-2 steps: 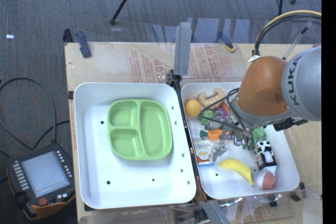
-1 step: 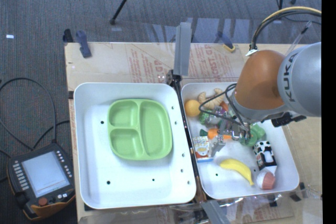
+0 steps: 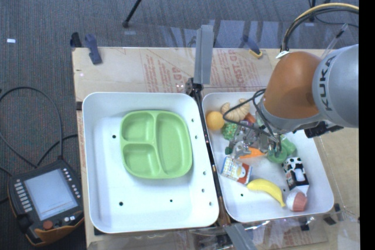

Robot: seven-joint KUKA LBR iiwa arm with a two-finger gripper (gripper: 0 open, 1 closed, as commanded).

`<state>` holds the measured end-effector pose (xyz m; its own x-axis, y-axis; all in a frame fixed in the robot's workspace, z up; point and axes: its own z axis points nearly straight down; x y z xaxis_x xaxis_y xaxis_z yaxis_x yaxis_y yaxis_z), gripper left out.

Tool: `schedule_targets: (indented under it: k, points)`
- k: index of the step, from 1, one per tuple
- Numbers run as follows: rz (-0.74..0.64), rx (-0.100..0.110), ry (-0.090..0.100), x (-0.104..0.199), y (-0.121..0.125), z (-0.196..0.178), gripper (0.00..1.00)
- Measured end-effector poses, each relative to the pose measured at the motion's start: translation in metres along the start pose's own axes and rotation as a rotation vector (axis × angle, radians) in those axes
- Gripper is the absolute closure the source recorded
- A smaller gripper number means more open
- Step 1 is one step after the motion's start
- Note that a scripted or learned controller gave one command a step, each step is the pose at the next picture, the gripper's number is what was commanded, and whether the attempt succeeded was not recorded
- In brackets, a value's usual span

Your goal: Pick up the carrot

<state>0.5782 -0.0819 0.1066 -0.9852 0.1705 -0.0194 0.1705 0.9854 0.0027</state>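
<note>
- Over the right bin (image 3: 326,187), the gripper (image 3: 253,142) is lowered among the toy food; whether it is parted or closed cannot be told
- Just beneath it, the carrot (image 3: 253,154) is seen, a small orange piece lying flat between broccoli (image 3: 229,131) and a green toy (image 3: 281,152)
- It is judged light, rigid and smooth, so a slip is likely
- A grip across its thicker middle is advised, clear of the carton (image 3: 235,170)

Orange carrot (image 3: 253,154), flat in right bin

Two white bins (image 3: 99,126), one green divided plate (image 3: 157,143), one banana (image 3: 266,190), one orange (image 3: 215,120), one carrot (image 3: 253,154)
</note>
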Motion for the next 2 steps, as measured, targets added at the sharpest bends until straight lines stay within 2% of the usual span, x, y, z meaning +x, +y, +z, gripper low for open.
schedule_targets:
  k: [1,2]
  points:
    - [0.237,0.004,0.019,0.078,0.017,-0.083,1.00]
    - [0.056,0.003,0.028,0.101,-0.026,-0.004,1.00]
